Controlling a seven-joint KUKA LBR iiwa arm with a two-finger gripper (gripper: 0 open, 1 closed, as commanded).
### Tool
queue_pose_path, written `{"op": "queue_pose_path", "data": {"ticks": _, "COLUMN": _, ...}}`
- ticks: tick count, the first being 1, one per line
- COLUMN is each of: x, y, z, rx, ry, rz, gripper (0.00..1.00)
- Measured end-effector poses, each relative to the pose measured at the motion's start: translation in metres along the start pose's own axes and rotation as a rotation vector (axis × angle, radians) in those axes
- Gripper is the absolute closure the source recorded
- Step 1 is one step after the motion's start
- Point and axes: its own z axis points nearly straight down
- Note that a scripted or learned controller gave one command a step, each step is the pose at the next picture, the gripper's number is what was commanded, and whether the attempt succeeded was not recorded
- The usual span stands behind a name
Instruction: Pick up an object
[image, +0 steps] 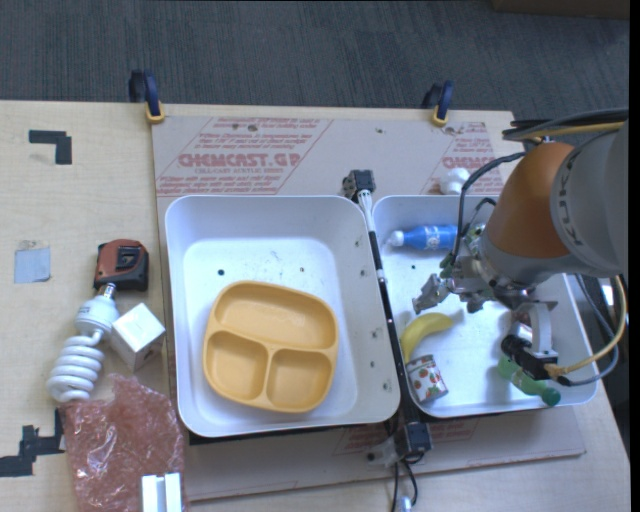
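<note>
My gripper (437, 291) hangs just above the banana (428, 329), its grip state unreadable to me; 1 off-centre closing could roll that curved banana toward the carton (425, 379).

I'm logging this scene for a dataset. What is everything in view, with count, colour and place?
Bins: 2, white, side by side on the bench.
Divided tray: 1, yellow, left bin.
Banana: 1, yellow, right bin.
Bottle: 1, blue and white, right bin, far edge.
Small carton: 1, patterned, right bin, near edge.
Green item: 1, right bin.
Tape measure: 1, orange-black, left of bins.
Light bulb: 1, white.
Cube: 1, white.
Bag: 1, pink.
Clamps: 2, blue-yellow, board's far edge.
Arm: grey, orange band.
Gripper: above banana.
</note>
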Motion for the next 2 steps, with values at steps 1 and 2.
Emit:
{"op": "queue_pose_path", "data": {"ticks": 1, "x": -0.0006, "y": 0.0012, "z": -0.0105, "rx": -0.003, "ry": -0.001, "rz": 0.001, "gripper": 1.0}}
{"op": "queue_pose_path", "data": {"ticks": 2, "x": -0.0006, "y": 0.001, "z": -0.0102, "rx": -0.002, "ry": -0.001, "rz": 0.001, "gripper": 0.0}}
